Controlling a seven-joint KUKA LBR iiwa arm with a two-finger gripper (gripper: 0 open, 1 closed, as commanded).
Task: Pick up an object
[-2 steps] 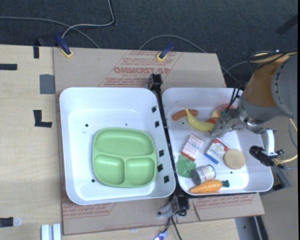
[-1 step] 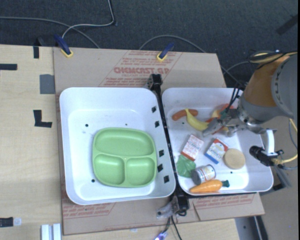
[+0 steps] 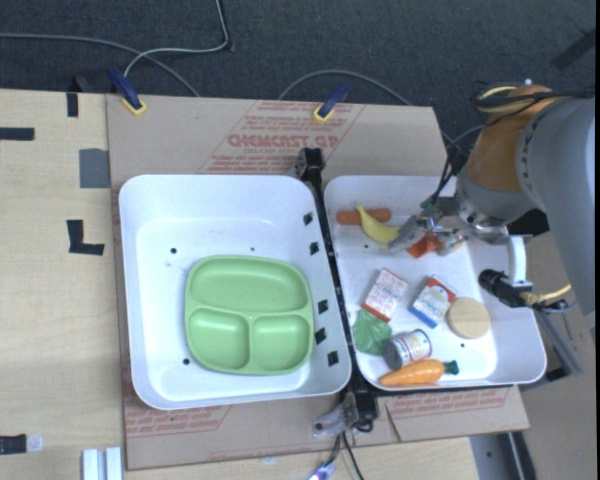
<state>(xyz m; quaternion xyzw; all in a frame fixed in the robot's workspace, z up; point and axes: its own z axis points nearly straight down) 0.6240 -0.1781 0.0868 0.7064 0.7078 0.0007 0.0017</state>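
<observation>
Camera view: curved yellow banana (image 3: 379,230) lies beside gripper (image 3: 427,230), whose opening can't be told.

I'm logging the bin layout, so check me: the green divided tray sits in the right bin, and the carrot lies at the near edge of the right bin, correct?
Not quite. The camera view shows the green divided tray in the left bin, not the right one. The carrot does lie at the near edge of the right bin.

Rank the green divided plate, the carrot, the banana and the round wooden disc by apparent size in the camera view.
1. green divided plate, by far the largest
2. carrot
3. banana and round wooden disc: these two look too alike in area to rank.
</observation>
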